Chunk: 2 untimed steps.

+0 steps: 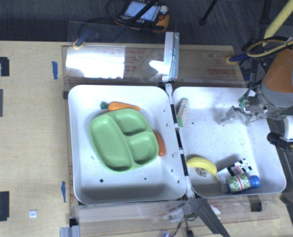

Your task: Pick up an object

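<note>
Banana (202, 166) is the likeliest pick: it lies in the right bin (272, 191), near the front, close to the divider between the two bins, curved side up and free on most sides. Just to its right, a small black-and-white toy (239, 168) and a green can with a blue end (242, 182) sit touching each other; that crowding makes either one a harder grasp. A brush-like item (181, 112) lies along the divider at the back of the same bin.

Left bin (82, 102) holds a green sectioned plate (124, 139), upside up, resting over orange pieces: a carrot-like one (122, 105) shows at its back edge and another orange piece (160, 144) at its right edge.

Pincer (233, 114) hangs over the back of the right bin, reaching from the right, well apart from the banana. Its metal fingers appear spread, with nothing between them. Judgement: approach phase only; no object secured yet. Flat plate offers poor purchase for two fingers.
</note>
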Tool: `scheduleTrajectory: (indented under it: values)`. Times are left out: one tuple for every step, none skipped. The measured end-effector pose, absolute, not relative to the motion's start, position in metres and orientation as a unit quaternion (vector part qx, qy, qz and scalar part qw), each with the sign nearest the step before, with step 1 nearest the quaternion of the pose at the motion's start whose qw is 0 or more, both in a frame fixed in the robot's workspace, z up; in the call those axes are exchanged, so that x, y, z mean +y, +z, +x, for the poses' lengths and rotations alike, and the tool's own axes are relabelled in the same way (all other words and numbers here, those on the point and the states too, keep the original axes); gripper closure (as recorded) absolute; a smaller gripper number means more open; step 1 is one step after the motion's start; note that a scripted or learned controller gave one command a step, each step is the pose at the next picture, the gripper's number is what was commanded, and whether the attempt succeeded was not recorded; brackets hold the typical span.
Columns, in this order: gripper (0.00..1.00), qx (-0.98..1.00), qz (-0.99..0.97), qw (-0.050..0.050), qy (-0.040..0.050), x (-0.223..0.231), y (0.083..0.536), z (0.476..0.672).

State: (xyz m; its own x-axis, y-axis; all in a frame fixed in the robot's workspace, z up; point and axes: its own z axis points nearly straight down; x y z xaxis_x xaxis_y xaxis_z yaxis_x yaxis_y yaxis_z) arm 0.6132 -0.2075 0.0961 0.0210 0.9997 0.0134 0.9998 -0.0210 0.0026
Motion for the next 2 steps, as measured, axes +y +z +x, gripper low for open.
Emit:
scheduleTrajectory:
  values:
    - [1.00, -0.700, -0.714, 0.001, -0.0023, -0.2092, 0.1034, 0.6133]
    - [0.00, -0.701, -0.713, 0.003, -0.0040, -0.2065, 0.1030, 0.6139]
